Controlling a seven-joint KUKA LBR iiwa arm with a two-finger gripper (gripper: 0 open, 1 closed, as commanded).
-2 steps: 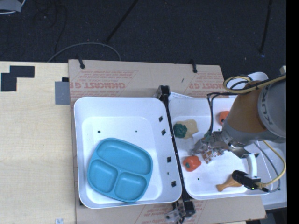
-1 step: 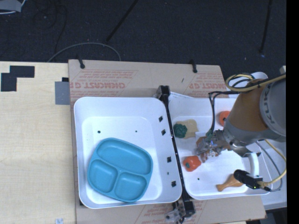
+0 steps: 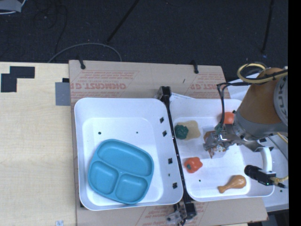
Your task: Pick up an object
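A small red plastic pepper (image 3: 193, 164) lies in the right white bin (image 3: 207, 114), near a tan sponge with a green lump (image 3: 186, 130) and a tan toy drumstick (image 3: 233, 183). The gripper (image 3: 215, 146) hangs just above-right of the pepper — whether clenched or released, I cannot tell. The left white bin (image 3: 117, 109) holds a blue divided plastic plate (image 3: 121, 171).

1. A blue divided plate (image 3: 121, 172) with three compartments lies in the left white bin (image 3: 89, 112), toward its near side
2. A sheet of cardboard (image 3: 141, 79) with red printed lettering lies under both bins
3. A light wooden bench top (image 3: 33, 149) carries black patches (image 3: 16, 76) and a grey patch (image 3: 61, 93)
4. Dark floor with thin cables (image 3: 84, 46) lies beyond
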